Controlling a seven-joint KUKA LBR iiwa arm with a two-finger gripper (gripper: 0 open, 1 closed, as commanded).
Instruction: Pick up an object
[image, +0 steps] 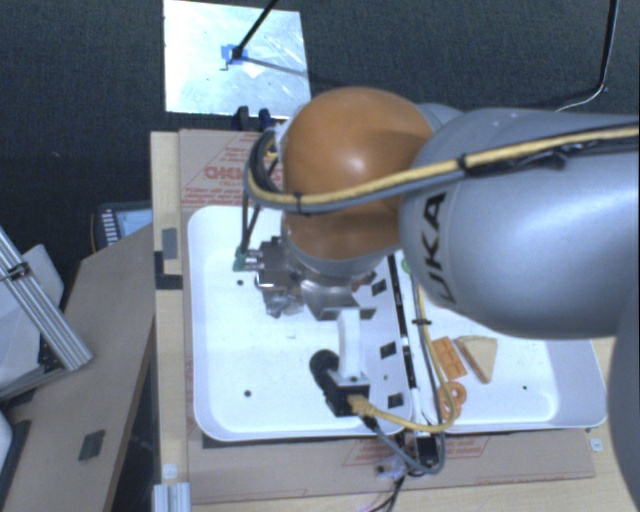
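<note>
Grey arm (520, 220) and orange band (350, 150) loom over the bin (230, 400), hiding the end effector; its state cannot be told. A tan wedge (478, 357) lies beside.

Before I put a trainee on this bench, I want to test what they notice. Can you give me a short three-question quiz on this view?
1. True or false: the tan wedge lies inside the white bin.
2. Which thing lies right beside the tan wedge, on its left in the camera view? A) a ribbed orange piece B) a blue cup C) a metal spoon
3. Fill in: the grey arm reaches over the bin from the view's ____ side.

Key: 1 true; 2 A; 3 right.
</note>
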